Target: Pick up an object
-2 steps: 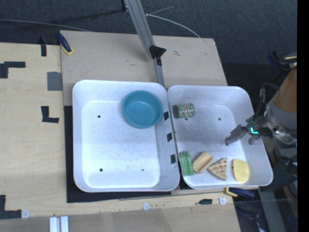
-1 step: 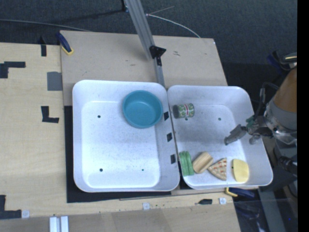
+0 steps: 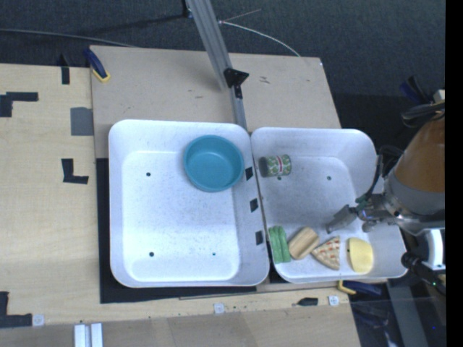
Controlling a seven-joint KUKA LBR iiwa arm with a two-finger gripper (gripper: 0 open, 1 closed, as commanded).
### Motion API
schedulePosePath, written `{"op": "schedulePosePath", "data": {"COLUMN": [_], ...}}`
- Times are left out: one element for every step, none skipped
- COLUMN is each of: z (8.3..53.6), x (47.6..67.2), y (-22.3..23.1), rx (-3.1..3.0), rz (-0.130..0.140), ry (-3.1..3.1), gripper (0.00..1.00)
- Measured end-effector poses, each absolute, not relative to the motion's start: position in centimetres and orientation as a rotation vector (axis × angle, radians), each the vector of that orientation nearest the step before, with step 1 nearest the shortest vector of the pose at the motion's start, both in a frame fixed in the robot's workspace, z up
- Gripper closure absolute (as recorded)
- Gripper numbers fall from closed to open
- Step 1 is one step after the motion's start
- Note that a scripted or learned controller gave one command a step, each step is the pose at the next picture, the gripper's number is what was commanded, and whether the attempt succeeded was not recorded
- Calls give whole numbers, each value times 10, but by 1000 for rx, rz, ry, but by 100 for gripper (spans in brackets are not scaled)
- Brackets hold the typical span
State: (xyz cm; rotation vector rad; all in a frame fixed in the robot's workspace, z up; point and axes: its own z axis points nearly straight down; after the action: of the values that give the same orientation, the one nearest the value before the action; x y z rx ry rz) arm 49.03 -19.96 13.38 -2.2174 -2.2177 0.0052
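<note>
My gripper (image 3: 354,223) hovers over the right side of the right bin (image 3: 311,139), with its fingers spread and nothing between them. Just below it, along the bin's front edge, lie a yellow lemon-like piece (image 3: 360,255), a pizza slice (image 3: 328,252), a tan bread roll (image 3: 302,242) and a green block (image 3: 277,243). A small green can (image 3: 275,165) lies on its side near the bin's back left. A blue bowl (image 3: 213,163) sits at the back of the left bin (image 3: 130,201).
A grey metal bar (image 3: 210,31) slants down from the top to the seam between the bins. The arm's orange band (image 3: 427,161) is at the right edge. The bins rest on a wooden bench (image 3: 43,194).
</note>
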Motion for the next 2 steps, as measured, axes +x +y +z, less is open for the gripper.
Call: {"op": "schedulePosePath", "data": {"z": [89, 101], "x": [491, 492], "y": [-200, -201], "rx": [-2222, -2226], "rz": [2, 1], "ry": [-2223, -2227], "gripper": [0, 100]}}
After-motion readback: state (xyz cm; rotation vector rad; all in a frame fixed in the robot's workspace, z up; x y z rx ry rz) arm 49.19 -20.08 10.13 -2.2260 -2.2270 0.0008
